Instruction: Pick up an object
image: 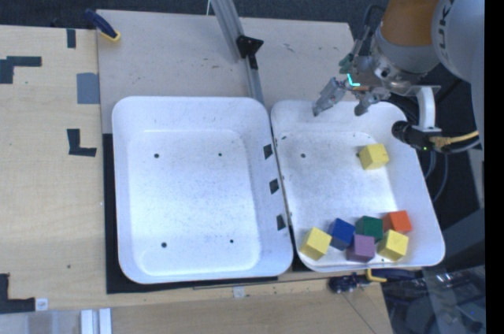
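Your gripper (344, 99) hung over the far rim of the right bin (331, 191), its two grey fingers (325, 99) spread apart with nothing between them. The nearest block, a lone yellow cube (373, 157), lay on the bin floor a little nearer the camera than the fingers and slightly to their right, apart from them. The others were bunched along the bin's near edge, well apart from the gripper: a yellow cube (316, 243), a blue cube (342, 233), a green cube (368, 227), a purple cube (363, 246), an orange cube (398, 221) and another yellow cube (394, 245), several touching their neighbours. You could see that the blocks were small, matte, sharp-edged cubes. Both bins were shallow white trays with rounded corners and speckled floors; the left bin (189, 191) showed four dark dots.
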You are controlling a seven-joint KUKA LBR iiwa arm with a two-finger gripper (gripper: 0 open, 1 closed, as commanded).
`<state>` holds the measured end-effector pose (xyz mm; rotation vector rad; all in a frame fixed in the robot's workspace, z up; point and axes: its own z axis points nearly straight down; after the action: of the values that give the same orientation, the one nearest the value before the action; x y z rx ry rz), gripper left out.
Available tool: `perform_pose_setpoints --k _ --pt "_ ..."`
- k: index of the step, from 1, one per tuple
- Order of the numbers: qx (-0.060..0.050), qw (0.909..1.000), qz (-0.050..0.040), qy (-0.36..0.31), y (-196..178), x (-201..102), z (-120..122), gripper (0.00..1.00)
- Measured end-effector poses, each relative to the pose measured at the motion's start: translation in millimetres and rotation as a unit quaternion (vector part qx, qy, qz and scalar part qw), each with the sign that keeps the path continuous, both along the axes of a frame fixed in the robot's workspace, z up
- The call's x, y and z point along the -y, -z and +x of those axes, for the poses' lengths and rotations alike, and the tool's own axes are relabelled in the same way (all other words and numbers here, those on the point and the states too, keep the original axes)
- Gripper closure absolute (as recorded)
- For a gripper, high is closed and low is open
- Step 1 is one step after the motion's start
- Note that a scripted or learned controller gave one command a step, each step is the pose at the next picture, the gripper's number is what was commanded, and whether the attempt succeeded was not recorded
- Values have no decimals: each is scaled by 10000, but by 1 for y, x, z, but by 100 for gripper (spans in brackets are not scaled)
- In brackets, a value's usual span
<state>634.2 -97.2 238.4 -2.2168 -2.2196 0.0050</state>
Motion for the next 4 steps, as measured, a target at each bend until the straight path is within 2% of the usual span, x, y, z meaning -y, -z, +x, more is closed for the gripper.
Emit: perform_pose_setpoints --k 1,3,4 --pt "22 10000 -4 -4 -3 0 1 0" --pt "-11 10000 -6 3 112 3 -21 0" --pt "-3 10000 -7 -1 149 2 -22 0"
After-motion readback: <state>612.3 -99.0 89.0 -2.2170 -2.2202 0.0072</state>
